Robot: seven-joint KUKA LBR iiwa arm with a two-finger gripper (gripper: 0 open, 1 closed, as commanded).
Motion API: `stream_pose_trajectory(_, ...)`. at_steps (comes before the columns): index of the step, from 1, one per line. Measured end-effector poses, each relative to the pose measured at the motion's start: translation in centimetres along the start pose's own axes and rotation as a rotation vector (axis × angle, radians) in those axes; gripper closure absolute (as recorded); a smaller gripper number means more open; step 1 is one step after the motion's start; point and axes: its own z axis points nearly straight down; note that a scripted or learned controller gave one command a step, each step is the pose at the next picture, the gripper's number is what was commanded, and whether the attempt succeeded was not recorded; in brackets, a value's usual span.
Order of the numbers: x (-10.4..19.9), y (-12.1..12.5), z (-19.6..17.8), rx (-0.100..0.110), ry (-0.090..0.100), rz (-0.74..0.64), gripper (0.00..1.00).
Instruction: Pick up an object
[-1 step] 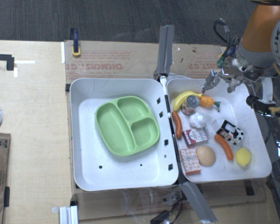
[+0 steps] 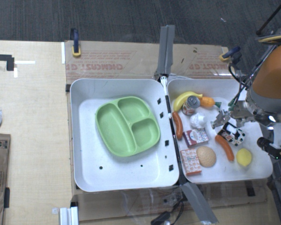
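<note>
The right bin holds several small objects. Among them are a yellow banana, a small can, a white crumpled item, a reddish sausage and a red box. There is also a small carton, a brown egg-shaped item, an orange sausage, a yellow lemon and a black-and-white toy. My gripper hangs over the bin's right half. It is just up and left of the black-and-white toy and right of the white item. Nothing shows in its grasp.
A green divided plate lies in the left bin. A raised divider separates the bins. The grey arm with its orange band and cables cover the right bin's far right corner. Clamps sit on the bench's back edge.
</note>
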Motion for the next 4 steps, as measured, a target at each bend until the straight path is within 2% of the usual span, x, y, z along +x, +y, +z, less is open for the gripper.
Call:
stream_pose_trajectory(1,0.0,3.1,4.3,-0.003,-0.001,-0.057,0.00)
stream_pose_trajectory(2,-2.0,-3.1,4.4,-0.003,0.000,-0.349,0.00)
stream_pose_trajectory(3,4.6,-6.8,4.4,-0.003,0.000,-0.473,0.00)
stream_pose_trajectory(4,4.5,-6.4,3.4,-0.009,-0.001,-0.471,1.00)
